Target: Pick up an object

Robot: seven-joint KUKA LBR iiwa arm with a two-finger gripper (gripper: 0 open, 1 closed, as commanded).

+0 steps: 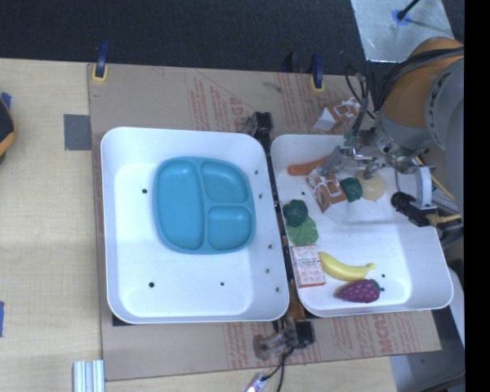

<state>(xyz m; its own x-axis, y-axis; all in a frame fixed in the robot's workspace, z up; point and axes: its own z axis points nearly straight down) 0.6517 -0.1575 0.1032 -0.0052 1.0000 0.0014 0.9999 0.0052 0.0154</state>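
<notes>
My arm is reaching into the right bin, so I judge this the approach step. My gripper hovers at that bin's far edge, above a dark green piece; whether it grips, I cannot tell. Next: descend squarely.
</notes>
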